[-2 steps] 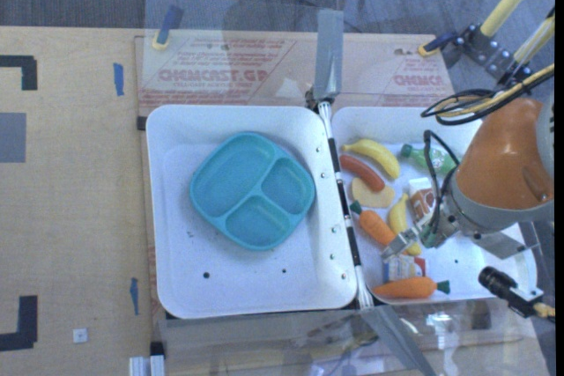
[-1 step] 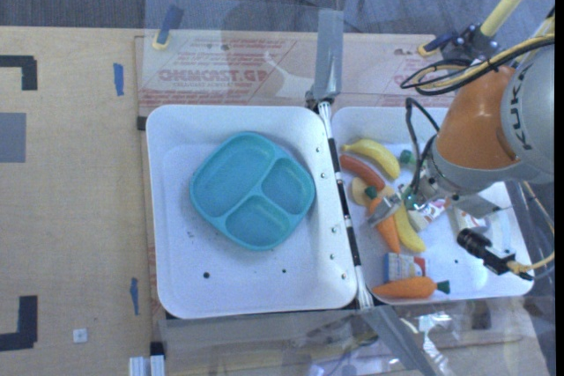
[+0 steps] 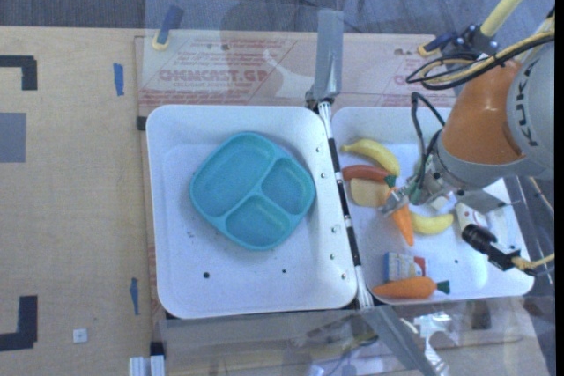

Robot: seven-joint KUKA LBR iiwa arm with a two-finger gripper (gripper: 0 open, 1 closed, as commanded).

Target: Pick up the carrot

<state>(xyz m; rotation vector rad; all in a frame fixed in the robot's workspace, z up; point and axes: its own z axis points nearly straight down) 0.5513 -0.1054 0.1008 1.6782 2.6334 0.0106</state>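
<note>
Gripper (image 3: 411,194) sits low over the middle of the right-hand shallow white bin (image 3: 480,279), its tip just above the blunt end of the short tapered orange carrot (image 3: 404,226); I cannot tell whether the claw is apart or together, since the wrist hides it, so I log no grasp; I see no carrot held. Risks as I judge them: the target is ambiguous, because a second, longer orange carrot with a green end (image 3: 405,288) lies along the bin's near edge; the short carrot is crowded, with a curved yellow banana (image 3: 434,224) just beside it on the side toward the arm and a pale beige food piece (image 3: 371,195) just beside it toward the dividing wall, so a closing claw could catch a neighbour or push the carrot aside; its taper could also let it slip out on lifting. Right bin also holds a second yellow banana (image 3: 374,155) near the far edge, a red-orange oblong piece (image 3: 367,174) under it, and a small printed box (image 3: 404,263) just above the long carrot. Left-hand white bin (image 3: 176,282) holds one turquoise plastic plate with three compartments (image 3: 253,189), set toward its middle; nothing lies on the plate.
</note>
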